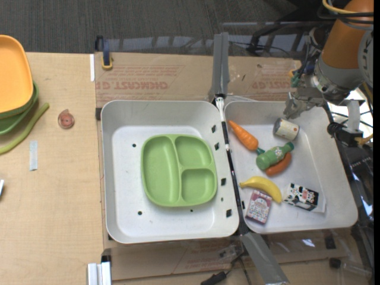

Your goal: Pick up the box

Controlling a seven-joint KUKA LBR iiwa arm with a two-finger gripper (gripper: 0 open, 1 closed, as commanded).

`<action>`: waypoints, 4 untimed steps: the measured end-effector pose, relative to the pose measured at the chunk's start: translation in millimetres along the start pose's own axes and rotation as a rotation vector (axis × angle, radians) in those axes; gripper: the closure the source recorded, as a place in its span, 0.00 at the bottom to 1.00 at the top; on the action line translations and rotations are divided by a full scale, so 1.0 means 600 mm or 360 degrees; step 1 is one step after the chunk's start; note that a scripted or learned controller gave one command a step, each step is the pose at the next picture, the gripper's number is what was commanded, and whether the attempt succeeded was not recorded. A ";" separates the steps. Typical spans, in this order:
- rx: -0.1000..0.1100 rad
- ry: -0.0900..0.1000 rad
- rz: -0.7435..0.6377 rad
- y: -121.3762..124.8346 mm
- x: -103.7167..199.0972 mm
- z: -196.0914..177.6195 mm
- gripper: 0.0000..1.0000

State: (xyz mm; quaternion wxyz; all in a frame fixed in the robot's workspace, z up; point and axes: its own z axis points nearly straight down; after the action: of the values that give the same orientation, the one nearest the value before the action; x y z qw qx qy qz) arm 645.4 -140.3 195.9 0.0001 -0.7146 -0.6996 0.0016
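Observation:
Two boxes lie at the front of the right bin [341, 212]. One is a small pink box [259, 207] by the front left corner; the other is a black-and-white patterned box [302, 196] to its right. My gripper [294, 107] hangs over the bin's back edge, far from both boxes. It is just above and behind a cream cylinder [286, 128], and I see nothing held in it.
Around the boxes, the right bin also has a carrot [244, 135], a green bottle [274, 155] lying on an orange-red item [278, 165], and a banana [263, 186]. The left bin [119, 159] holds a green divided plate [179, 170]. Orange and green dishes [13, 82] sit far left.

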 end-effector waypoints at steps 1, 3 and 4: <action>0.0000 -0.0002 -0.0003 0.000 -0.001 -0.015 1.00; 0.0000 0.0002 0.0455 -0.064 -0.055 0.005 1.00; -0.0003 0.0000 0.0036 -0.118 -0.115 -0.100 1.00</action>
State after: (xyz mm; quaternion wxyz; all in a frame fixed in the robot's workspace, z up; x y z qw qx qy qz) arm 573.3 -207.4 256.3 -0.0006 -0.7224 -0.6915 0.0010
